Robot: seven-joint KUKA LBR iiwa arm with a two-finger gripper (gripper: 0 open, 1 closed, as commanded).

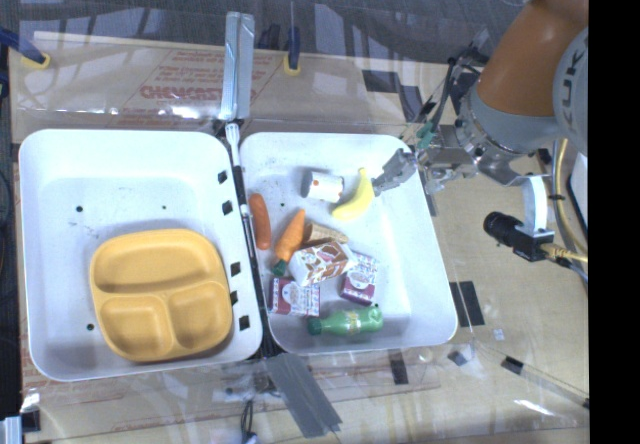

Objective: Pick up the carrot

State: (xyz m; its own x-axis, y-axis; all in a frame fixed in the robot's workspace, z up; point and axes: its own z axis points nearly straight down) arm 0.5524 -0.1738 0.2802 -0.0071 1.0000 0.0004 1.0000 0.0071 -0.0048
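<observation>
Nothing grabbed yet. The carrot (290, 235) lies mid-frame in the right bin (425, 242), next to the cartons. The tool (392, 172) sits up by the banana (354, 197); can't tell its opening. Whole pick left.

The bench was viewed from one fixed camera set above it, angled downward at a slant. Both white bins (40, 262) were framed side by side at moderate distance, while the arm (530, 62) was seen entering from three o'clock.
</observation>
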